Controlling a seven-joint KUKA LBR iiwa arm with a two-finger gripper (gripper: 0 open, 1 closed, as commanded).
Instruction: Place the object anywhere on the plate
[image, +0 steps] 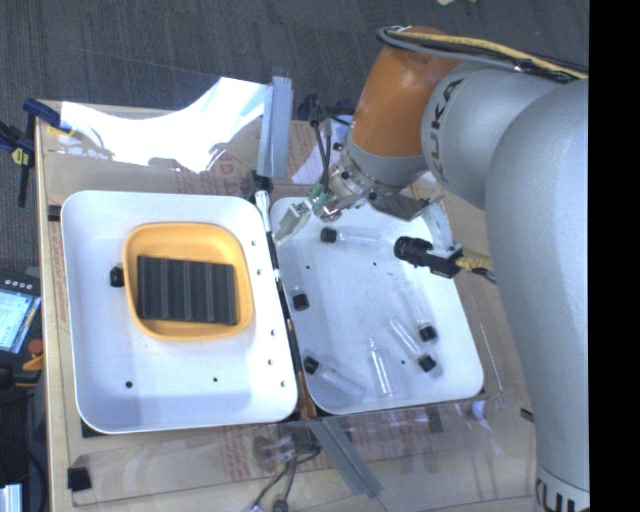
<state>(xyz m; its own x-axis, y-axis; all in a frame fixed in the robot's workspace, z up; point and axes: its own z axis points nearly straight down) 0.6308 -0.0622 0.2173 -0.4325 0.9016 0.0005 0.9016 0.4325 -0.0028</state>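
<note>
- Yellow plate (185, 245), square with rounded corners, lies in the left white bin (90, 380); a dark ribbed rectangular insert (190, 290) sits on its middle.
- A small black piece (116, 277) rests on the left bin's floor, touching or just beside the plate's left rim.
- The right white bin (455, 375) holds several clear plastic tubes with black caps: one (415, 345) near the right wall, one (378, 365) beside it toward the middle, one (325, 375) near the front left corner.
- Loose small black caps lie there too: one (328, 236) near the back, one (298, 300) by the left wall.
- The grey arm (520, 200), with its orange band (400, 95), reaches over the back of the right bin.
- The gripper (325, 200) hangs above the back left corner of the right bin, well apart from the plate; whether its jaws are spread or pressed together I cannot tell, nor whether anything sits between them.
- A black cable connector (425, 255) juts out from beneath the arm, over the right bin.
</note>
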